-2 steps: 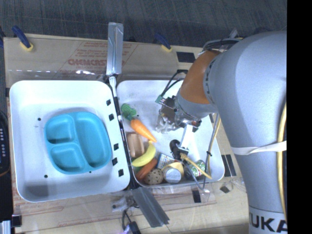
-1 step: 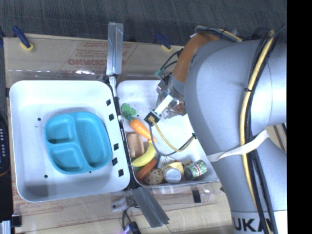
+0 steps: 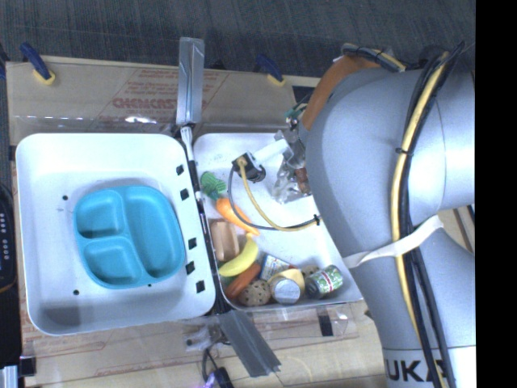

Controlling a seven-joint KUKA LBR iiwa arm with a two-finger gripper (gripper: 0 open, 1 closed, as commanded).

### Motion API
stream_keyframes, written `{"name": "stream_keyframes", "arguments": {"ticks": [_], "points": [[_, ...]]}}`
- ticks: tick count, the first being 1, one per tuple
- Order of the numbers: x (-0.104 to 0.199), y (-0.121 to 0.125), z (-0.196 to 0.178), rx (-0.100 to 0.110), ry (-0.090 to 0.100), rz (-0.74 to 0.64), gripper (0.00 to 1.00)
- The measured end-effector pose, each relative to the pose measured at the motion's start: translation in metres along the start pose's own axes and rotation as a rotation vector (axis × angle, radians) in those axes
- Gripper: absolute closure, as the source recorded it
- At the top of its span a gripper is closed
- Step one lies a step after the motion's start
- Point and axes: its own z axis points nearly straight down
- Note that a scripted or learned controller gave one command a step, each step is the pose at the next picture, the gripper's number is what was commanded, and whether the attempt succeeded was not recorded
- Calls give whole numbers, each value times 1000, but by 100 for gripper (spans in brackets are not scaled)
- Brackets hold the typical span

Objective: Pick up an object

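Note:
In the right bin (image 3: 242,145) lie a carrot with a green top (image 3: 229,209), a yellow banana (image 3: 239,260), a brown block (image 3: 224,238), a cookie (image 3: 257,294), a round tin (image 3: 286,286) and a green-labelled can (image 3: 325,281). My gripper (image 3: 289,183) hangs over the back right part of this bin, above bare white floor, to the right of the carrot. Cables (image 3: 252,196) loop beside it. The grey arm covers the bin's right side.
The left bin (image 3: 48,160) holds a blue divided tray (image 3: 127,235). A metal divider (image 3: 189,79) stands between the bins at the back. Blue clamps (image 3: 36,61) sit on the cardboard behind the bins.

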Motion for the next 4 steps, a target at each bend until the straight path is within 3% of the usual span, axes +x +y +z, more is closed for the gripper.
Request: {"name": "stream_keyframes", "arguments": {"ticks": [1,2,3,4], "points": [[0,0,0,2,-1,0,0],[-78,-3,3,3,-4,4,0],[-138,-40,3,3,-3,-110,0],[-137,-39,-7,2,-3,-112,100]]}}
